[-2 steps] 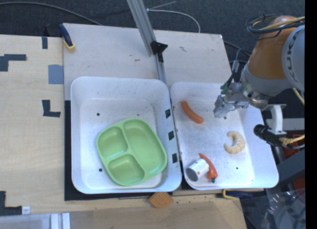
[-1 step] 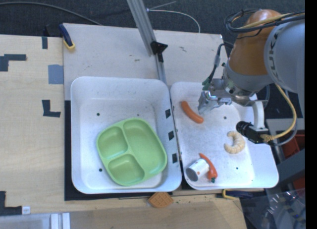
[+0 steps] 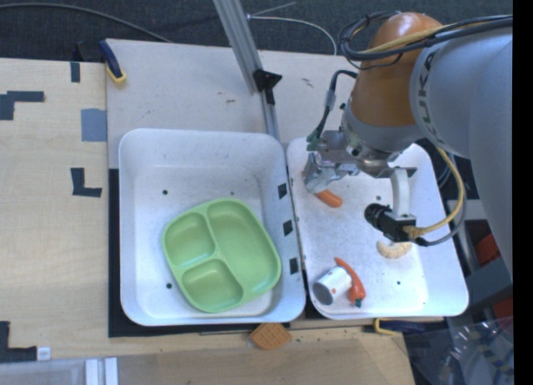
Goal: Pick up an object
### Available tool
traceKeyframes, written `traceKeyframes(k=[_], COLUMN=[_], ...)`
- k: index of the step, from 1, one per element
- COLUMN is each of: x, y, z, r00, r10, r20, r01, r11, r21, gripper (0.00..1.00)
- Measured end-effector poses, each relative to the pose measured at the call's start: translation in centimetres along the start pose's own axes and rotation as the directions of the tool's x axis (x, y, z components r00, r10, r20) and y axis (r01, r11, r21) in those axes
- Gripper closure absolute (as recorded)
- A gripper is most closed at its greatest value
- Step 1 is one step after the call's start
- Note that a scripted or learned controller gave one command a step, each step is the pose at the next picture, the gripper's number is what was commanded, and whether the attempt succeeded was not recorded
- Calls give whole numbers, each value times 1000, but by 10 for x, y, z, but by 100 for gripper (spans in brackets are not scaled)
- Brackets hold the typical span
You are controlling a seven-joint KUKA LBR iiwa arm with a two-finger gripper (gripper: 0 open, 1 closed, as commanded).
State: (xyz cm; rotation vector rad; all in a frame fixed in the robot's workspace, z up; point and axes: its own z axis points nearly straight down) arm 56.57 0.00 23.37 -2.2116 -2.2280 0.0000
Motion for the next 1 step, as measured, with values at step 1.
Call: traceKeyframes(k=[1], x=[53], y=[16], z=[-7], r00=[1000], r10=[0], r20=[0], r01=[0], r11=[1000], r21=[-1], gripper=[100])
